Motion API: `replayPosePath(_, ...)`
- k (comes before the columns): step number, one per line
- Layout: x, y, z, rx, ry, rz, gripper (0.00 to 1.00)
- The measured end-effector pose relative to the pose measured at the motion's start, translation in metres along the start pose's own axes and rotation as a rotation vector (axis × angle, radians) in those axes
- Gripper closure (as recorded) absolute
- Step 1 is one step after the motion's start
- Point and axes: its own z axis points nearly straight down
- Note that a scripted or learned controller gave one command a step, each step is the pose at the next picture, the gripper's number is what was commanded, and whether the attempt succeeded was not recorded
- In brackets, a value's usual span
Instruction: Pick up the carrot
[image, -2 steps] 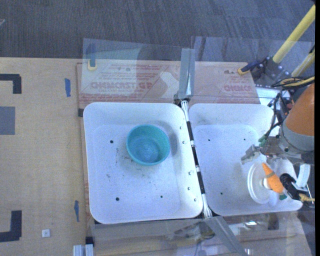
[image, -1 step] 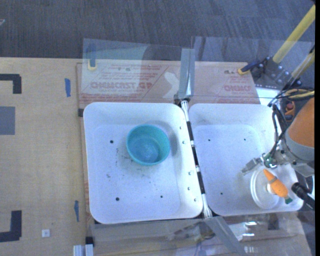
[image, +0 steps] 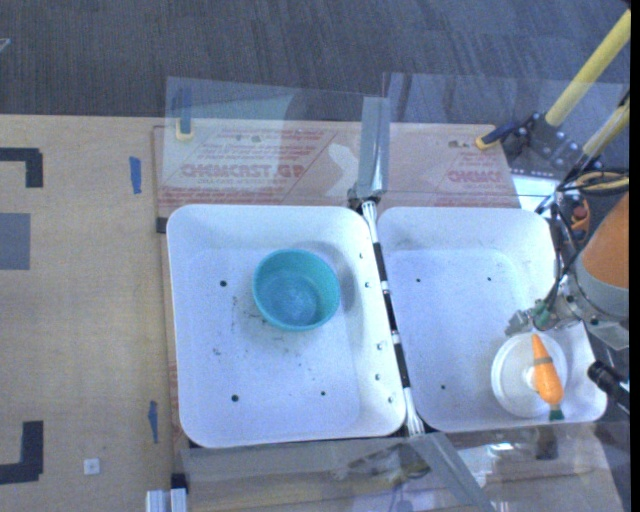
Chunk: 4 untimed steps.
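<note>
We see one carrot (image: 546, 379) lying in a single white bowl (image: 511, 380) at the right bin's (image: 450, 330) near right corner, its long axis running roughly top to bottom with the green end toward us. The gripper (image: 540, 318) hovers just above the bowl's upper rim; we cannot tell its opening. One teal bowl (image: 295, 290) sits in the left bin (image: 200, 350), well apart.

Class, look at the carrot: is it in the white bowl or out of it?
In. The carrot lies across the white bowl in the right bin, its green end over the bowl's rim.
</note>
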Motion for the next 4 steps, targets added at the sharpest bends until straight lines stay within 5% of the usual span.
replayPosePath(1,0.000,0.000,0.000,0.000,0.000,0.000,0.00)
replayPosePath(2,-0.003,-0.014,0.000,-0.030,-0.021,-0.050,0.00)
replayPosePath(3,0.028,-0.014,0.004,-0.012,-0.021,0.037,0.00)
replayPosePath(4,0.026,-0.011,-0.008,-0.022,-0.025,0.041,1.00)
